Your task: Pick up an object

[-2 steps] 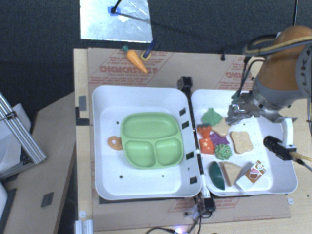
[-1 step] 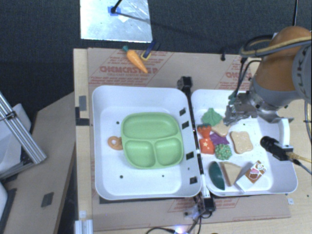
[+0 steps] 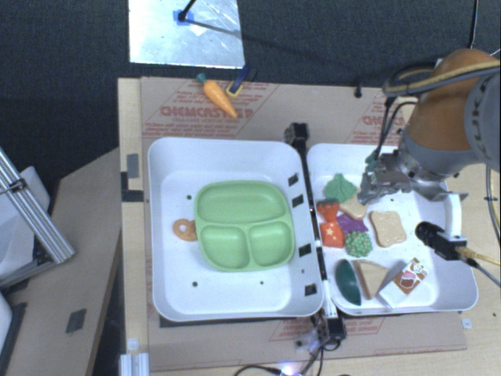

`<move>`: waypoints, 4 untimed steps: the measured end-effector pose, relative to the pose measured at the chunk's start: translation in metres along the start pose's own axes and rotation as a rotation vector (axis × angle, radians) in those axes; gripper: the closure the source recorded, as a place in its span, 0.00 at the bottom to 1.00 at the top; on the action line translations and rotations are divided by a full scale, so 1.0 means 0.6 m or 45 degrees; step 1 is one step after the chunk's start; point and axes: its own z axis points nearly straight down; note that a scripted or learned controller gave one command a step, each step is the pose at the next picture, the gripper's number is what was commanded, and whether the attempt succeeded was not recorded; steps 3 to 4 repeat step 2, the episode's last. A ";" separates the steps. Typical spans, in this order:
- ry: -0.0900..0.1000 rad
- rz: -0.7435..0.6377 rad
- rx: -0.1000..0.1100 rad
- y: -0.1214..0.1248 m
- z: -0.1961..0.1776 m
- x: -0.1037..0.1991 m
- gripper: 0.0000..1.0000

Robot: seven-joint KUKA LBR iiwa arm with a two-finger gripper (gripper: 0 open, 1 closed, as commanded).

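Observation:
My gripper [image 3: 374,188] hangs low over the back part of the right bin [image 3: 462,288]. Just left of it lies a green leafy toy [image 3: 340,186], and a small beige piece [image 3: 353,208] sits below its tip. A bread slice [image 3: 387,227] lies in front of the gripper. Further toy foods fill the bin's left side: a red-orange piece [image 3: 330,227], a purple piece [image 3: 351,223], a green round piece [image 3: 359,244], a dark green oval [image 3: 348,281], a sandwich wedge [image 3: 373,272] and a small carton [image 3: 411,277]. Nothing visibly sits in the gripper.
The left bin [image 3: 168,210] holds a green divided plate [image 3: 244,224] and a small orange ring [image 3: 185,229] beside it. A toy carrot [image 3: 219,97] lies on the bench behind the bins. The divider [image 3: 305,210] between the bins runs just left of the toys.

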 end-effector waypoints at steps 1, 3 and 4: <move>0.000 0.000 -0.004 0.000 -0.028 -0.016 1.00; 0.001 -0.006 -0.001 -0.008 -0.031 0.006 1.00; 0.001 -0.006 -0.001 -0.008 -0.031 0.006 1.00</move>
